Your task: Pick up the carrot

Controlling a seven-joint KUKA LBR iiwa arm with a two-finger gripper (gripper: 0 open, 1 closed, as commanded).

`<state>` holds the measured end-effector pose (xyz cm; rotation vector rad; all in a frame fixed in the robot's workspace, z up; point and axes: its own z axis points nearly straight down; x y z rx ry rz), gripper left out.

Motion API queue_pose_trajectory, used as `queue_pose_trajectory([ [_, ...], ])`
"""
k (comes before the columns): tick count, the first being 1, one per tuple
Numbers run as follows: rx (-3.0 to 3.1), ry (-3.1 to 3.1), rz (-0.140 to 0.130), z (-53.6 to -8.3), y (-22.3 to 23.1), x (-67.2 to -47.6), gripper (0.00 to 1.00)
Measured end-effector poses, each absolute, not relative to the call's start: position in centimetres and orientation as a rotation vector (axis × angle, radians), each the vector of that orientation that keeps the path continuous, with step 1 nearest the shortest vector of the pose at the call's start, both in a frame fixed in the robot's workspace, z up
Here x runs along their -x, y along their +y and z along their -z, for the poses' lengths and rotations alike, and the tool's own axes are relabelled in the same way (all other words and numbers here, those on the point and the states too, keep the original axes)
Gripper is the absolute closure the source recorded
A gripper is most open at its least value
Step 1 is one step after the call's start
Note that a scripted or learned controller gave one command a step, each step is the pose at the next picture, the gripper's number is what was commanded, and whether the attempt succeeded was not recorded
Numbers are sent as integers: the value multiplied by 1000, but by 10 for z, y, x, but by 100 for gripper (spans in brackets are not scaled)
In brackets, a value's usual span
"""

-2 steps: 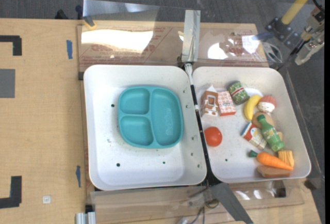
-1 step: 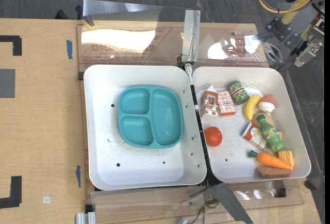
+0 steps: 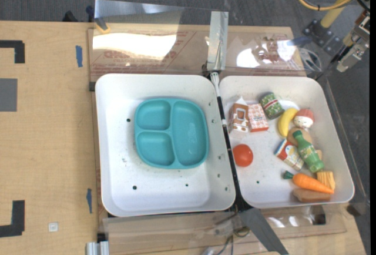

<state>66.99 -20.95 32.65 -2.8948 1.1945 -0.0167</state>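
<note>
A: Brown cardboard-covered counter (image 3: 47, 130) under us, two shallow white plastic bins side by side on it, and we start at the near edge. There it is, the orange toy carrot with the green stub (image 3: 310, 182), lying flat in the near right corner of the right-hand bin (image 3: 338, 130), touching a tan block beneath it and a small yellow ridged piece (image 3: 326, 179) at its tip.

B: So not lifted. Nothing done on the pick yet, I'd say; the whole reach, grasp and lift is left.

A: Agreed. Moving back: a green toy bottle (image 3: 308, 151), a red toy tomato (image 3: 242, 155), a yellow toy banana (image 3: 286, 121), two small snack cartons (image 3: 249, 117). Their print is too small to read.

B: Left bin (image 3: 111, 148)?

A: A teal divided plate (image 3: 172, 133). Far right, the robot's gripper (image 3: 352, 55) sits well apart from the carrot, outside the bins; I cannot tell how its fingers stand.
</note>
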Motion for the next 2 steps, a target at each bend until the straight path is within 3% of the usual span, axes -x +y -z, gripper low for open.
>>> queue_pose_trajectory([
  [2,2884,1192,34,-348,-205,-673,100],
])
